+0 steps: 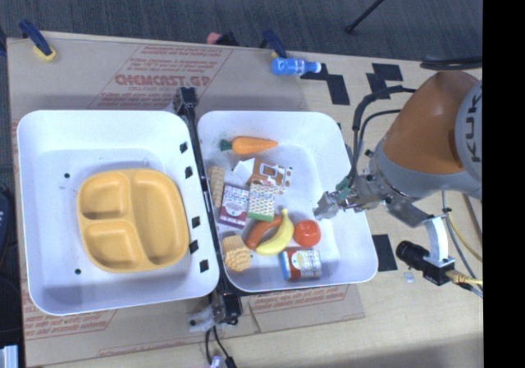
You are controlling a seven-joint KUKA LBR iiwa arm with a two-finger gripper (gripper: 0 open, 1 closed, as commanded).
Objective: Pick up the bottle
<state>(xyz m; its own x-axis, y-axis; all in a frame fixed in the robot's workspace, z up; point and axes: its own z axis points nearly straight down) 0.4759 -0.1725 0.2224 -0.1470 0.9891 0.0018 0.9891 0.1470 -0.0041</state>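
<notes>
A small blue object shaped like a bottle [289,67], with a pale cap end, lies on its side on the cardboard behind the right bin, outside both bins. My gripper [330,204] hangs low over the right side of the right bin [349,153], just inside its right wall. It is a little above and to the right of a red tomato [307,233]. I see nothing held in it. The grey and orange arm [426,141] covers the bench to the right of the bin.
The right bin holds a carrot [254,145], small cartons [248,201], a banana [279,238], a sausage [257,233], a red-labelled can [302,264] and a waffle [237,258]. A yellow divided plate [131,219] lies in the left bin [49,137]. Blue clamps [274,42] grip the bench's far edge.
</notes>
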